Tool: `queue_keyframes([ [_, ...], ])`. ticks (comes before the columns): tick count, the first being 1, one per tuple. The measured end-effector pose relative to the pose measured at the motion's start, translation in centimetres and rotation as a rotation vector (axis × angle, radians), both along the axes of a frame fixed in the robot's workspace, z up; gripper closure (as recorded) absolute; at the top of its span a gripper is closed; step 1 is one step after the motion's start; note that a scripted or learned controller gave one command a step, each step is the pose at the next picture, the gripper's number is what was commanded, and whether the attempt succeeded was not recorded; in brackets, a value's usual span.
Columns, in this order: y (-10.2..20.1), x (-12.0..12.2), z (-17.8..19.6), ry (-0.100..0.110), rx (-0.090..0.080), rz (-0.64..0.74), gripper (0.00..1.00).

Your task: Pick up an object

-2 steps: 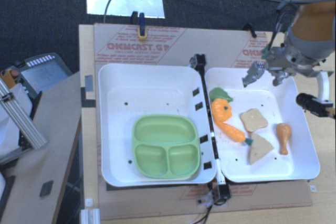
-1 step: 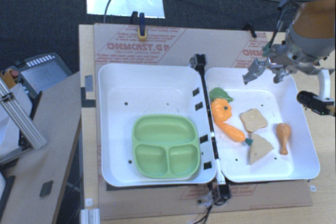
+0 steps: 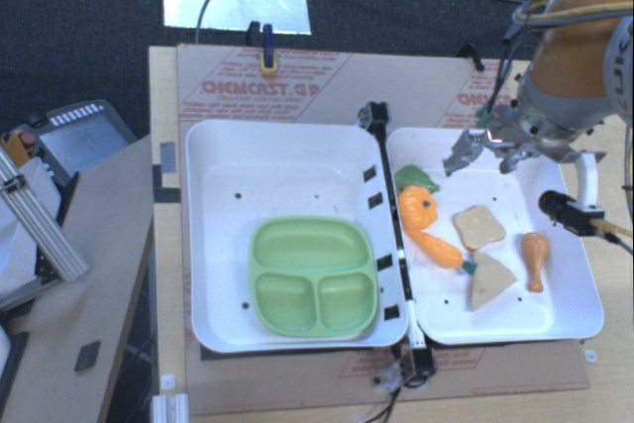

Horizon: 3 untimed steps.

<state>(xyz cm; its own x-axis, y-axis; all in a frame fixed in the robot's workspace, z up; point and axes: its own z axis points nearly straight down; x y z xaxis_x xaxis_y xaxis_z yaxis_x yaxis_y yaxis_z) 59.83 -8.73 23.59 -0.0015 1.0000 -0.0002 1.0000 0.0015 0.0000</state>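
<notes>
The right bin holds several toy foods. There is an orange pumpkin with a green leaf, an orange carrot, a bread slice, a tan wedge and a brown drumstick. My gripper hangs over the far part of this bin, above and behind the bread slice. Its fingers are spread open with nothing between them.
The left bin holds a green divided plate near its front. A black divider runs between the bins. A black fitting on a white bracket sits at the right bin's right wall. A grey device stands at far left.
</notes>
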Motion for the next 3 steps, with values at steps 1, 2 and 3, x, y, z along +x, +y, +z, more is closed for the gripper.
queue_keyframes([
  [1,0.6,0.5,-4.5,0.002,0.001,0.000,0.00],
  [2,-0.1,1.3,-9.7,0.001,0.000,-0.001,0.00],
  [3,-0.1,1.4,-8.4,-0.003,0.000,0.000,1.00],
])
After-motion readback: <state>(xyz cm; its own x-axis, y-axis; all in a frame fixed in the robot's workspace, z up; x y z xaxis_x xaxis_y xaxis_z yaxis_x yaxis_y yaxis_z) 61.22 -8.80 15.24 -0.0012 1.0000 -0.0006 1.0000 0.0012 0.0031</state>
